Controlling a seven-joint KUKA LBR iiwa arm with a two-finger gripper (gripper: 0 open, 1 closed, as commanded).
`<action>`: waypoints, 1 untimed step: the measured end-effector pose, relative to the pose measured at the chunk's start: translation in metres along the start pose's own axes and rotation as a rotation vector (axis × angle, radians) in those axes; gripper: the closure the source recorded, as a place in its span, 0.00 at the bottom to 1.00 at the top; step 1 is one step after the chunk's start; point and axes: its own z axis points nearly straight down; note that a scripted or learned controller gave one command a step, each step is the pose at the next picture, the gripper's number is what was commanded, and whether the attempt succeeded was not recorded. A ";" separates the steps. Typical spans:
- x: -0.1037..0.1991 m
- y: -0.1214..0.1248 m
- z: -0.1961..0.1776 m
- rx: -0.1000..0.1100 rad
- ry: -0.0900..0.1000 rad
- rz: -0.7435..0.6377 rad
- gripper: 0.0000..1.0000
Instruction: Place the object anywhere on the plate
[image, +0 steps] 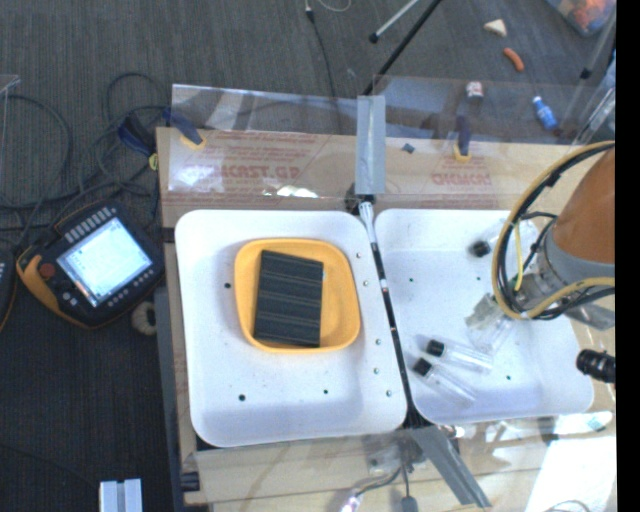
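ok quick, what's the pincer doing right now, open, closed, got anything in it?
Pincer: over the right bin, above the clear vials; whether it is open, closed or gripping anything cannot be told.

- Two white bins are seen side by side: the left bin (200, 400) and the right bin (420, 235)
- One yellow plate (345, 300) is counted, in the left bin
- One dark ribbed block (289, 298) is counted, on the plate
- Two clear tubes with black caps are counted in the right bin: one tube (458, 352) and a second tube (445, 380)
- One small black piece (481, 248) is counted near the right bin's far side
- One arm (590, 230) is seen
- One handheld screen unit (90, 265) is counted on the floor
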 end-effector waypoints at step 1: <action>0.000 0.000 0.000 0.000 0.000 0.000 0.00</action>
